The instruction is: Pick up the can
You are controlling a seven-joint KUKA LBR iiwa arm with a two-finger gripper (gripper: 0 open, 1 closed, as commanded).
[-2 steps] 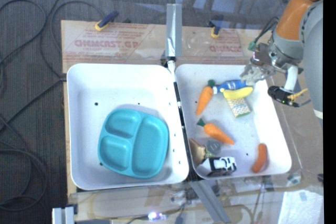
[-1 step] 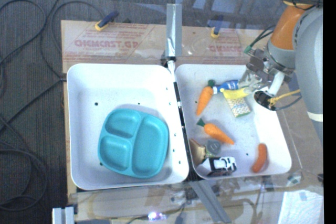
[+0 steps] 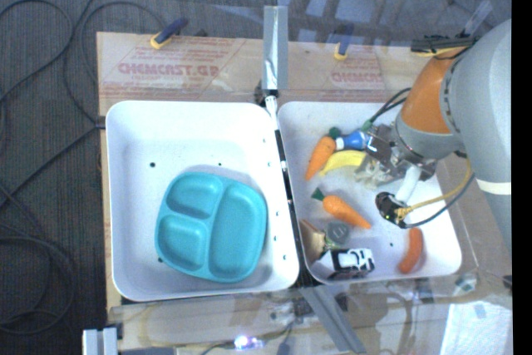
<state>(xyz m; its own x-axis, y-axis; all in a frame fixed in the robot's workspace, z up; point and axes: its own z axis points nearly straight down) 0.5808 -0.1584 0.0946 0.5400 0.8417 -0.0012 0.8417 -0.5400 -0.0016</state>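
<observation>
Camera view: two white bins are sitting side by side on the bench, and the right bin (image 3: 453,253) is serving as the landmark for everything below.

The arm (image 3: 490,112) is reaching in over the right bin's right edge, grey body with the orange band (image 3: 428,100) showing above the wrist. The gripper (image 3: 384,166) is hanging over the bin's upper middle, just right of the banana; how far it is open, cannot tell, and nothing is visibly in its grasp. Cables are looping off the wrist toward the bin's right side.

The can (image 3: 338,233) is lying in the lower middle of the right bin, a small grey cylinder, well apart from the gripper.

Other contents of the right bin:
- carrot (image 3: 320,155) is lying at upper left, tilted
- banana (image 3: 345,163) is resting just beside that carrot, toward the gripper
- second carrot (image 3: 346,212) is lying mid-bin, just above the can
- black-and-white object (image 3: 352,261) is sitting at the bottom edge, below the can; can't identify it
- sausage-shaped red item (image 3: 410,250) is lying at lower right

Left of the right bin, the left bin (image 3: 133,129) is holding a teal divided plate (image 3: 212,225).
</observation>
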